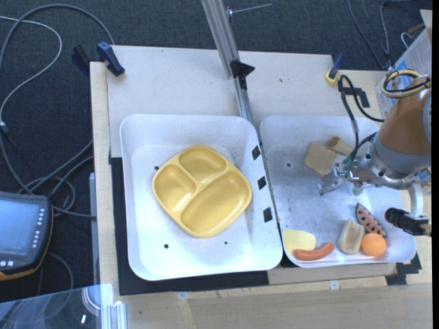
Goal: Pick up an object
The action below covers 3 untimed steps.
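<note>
Pale wooden bench (pixel 178 81) on dark carpet (pixel 48 115) | yellow divided plastic plate (pixel 202 190) in left white bin (pixel 137 252) | two-finger gripper (pixel 332 184) over right white bin (pixel 288 142), grip unreadable

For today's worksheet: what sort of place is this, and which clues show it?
Probably a robotics lab: a robot arm reaches over two white bins, with loose cables and a handheld screen beside the bench.
</note>
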Available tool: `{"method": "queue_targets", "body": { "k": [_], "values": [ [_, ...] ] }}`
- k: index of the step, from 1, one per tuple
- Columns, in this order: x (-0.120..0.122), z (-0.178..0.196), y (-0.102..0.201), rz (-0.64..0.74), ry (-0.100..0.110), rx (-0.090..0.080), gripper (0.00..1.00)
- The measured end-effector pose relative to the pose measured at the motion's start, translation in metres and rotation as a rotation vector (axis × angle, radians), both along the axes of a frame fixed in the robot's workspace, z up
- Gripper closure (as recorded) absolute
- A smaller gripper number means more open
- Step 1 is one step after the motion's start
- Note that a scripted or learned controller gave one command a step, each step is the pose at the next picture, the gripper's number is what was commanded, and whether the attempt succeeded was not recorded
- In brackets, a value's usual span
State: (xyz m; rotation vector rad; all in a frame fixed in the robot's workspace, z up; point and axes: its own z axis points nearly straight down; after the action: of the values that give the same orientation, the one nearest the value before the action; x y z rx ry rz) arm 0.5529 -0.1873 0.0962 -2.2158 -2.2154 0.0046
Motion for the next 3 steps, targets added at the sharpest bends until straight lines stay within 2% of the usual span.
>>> {"method": "queue_targets", "body": {
  "k": [1,2,3],
  "values": [
    [0.002,0.015,0.0,0.001,-0.009,-0.002,1.0],
    [0.003,0.079,0.002,0.002,-0.016,-0.006,1.0],
    [0.005,0.12,0.001,0.002,-0.014,-0.006,1.0]
  ]
}}
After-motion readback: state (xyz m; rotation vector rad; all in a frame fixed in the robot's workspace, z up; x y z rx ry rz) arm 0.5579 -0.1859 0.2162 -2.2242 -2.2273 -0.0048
